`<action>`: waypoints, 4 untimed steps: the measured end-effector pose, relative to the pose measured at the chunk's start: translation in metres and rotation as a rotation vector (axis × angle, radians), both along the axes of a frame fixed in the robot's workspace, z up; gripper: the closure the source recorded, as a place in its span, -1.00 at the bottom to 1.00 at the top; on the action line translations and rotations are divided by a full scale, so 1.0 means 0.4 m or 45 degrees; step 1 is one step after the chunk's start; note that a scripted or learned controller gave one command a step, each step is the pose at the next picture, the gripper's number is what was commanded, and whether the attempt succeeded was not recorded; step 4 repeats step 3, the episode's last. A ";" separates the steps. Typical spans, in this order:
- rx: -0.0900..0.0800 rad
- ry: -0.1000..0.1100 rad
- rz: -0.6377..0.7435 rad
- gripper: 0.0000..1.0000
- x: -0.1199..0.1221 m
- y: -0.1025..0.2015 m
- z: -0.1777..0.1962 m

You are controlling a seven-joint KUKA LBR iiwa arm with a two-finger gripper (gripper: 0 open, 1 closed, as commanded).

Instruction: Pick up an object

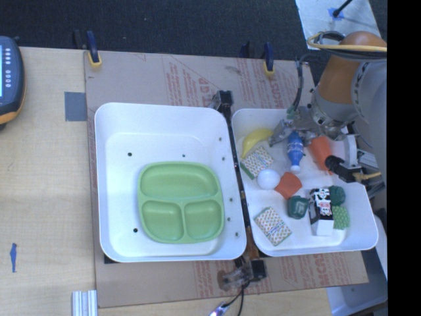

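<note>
Desk [46, 203]: pale wood grain, a brown cardboard sheet under both bins.
Left bin [112, 176]: shallow, smooth white plastic with rounded corners; holds a matte green tray [180, 201] with three compartments.
Right bin [358, 239]: the same white plastic, crowded.
Near row: a flat patterned packet [272, 225], a white-and-black carton [321, 210], dark green pieces [298, 207] beside it.
Middle row: a round white ball [268, 178], an orange block [288, 184], a second patterned packet [257, 161].
Far row: a curved yellow banana [255, 138], a small blue-capped bottle [295, 151], an orange cup [320, 151].
Pincer [294, 129]: low over the far part of the right bin, just above the bottle; whether it is spread or pinching, I cannot tell.
Arm [342, 78]: grey metal with an orange band, at right.
</note>
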State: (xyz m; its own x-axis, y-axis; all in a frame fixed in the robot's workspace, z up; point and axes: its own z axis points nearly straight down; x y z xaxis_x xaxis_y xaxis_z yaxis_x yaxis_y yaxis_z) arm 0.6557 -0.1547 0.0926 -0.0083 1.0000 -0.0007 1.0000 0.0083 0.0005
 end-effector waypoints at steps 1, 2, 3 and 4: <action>0.000 0.005 -0.001 1.00 -0.004 -0.006 0.027; 0.001 -0.007 -0.002 1.00 0.007 0.074 0.247; 0.004 0.014 -0.003 1.00 -0.215 0.195 0.248; 0.004 0.014 -0.003 1.00 -0.215 0.195 0.248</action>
